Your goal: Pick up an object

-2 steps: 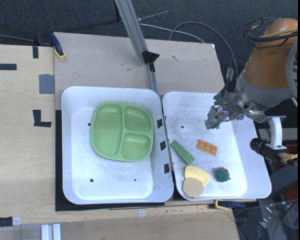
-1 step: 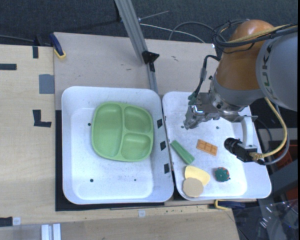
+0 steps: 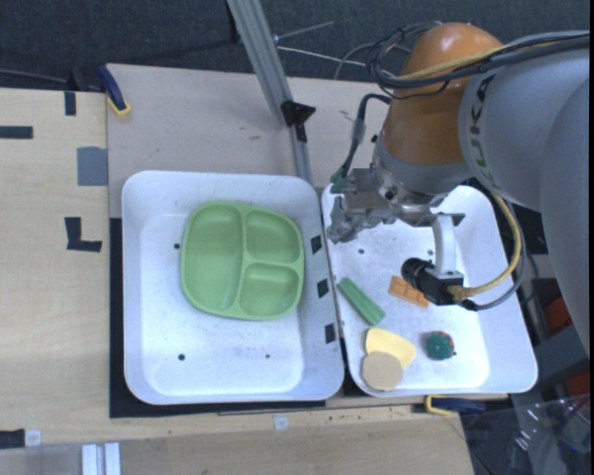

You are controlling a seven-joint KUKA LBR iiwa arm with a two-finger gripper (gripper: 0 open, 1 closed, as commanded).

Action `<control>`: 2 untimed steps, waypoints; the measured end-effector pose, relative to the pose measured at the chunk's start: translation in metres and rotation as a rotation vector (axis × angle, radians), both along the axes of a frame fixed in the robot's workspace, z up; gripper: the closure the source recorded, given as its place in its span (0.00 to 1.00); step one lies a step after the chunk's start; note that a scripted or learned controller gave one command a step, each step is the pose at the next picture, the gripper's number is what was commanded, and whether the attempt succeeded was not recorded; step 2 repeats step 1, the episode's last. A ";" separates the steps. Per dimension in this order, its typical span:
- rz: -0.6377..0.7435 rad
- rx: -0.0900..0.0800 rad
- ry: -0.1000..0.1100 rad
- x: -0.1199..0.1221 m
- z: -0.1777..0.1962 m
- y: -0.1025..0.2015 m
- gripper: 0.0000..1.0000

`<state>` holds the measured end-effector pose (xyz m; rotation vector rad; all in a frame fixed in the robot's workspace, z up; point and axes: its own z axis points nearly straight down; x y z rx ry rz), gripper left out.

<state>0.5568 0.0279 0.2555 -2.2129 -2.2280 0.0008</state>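
Nearest, in the right bin (image 3: 510,359), lie a tan disc (image 3: 381,369), yellow piece (image 3: 392,345), green stick (image 3: 360,301) and orange wedge (image 3: 408,292). Beyond, the hand (image 3: 348,218) hovers, grip unclear: approach step; next, descend onto one.

Green divided plate (image 3: 244,261) matt plastic; white bins (image 3: 148,295) smooth, speckled; bench (image 3: 30,295) pale wood; arm (image 3: 535,117) glossy.

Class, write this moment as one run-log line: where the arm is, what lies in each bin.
gripper: over right bin, upper left | right bin: green stick, orange piece, yellow piece, tan disc, teal ball | left bin: green divided plate
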 end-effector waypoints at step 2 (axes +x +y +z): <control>0.000 0.000 0.000 0.013 -0.002 0.048 1.00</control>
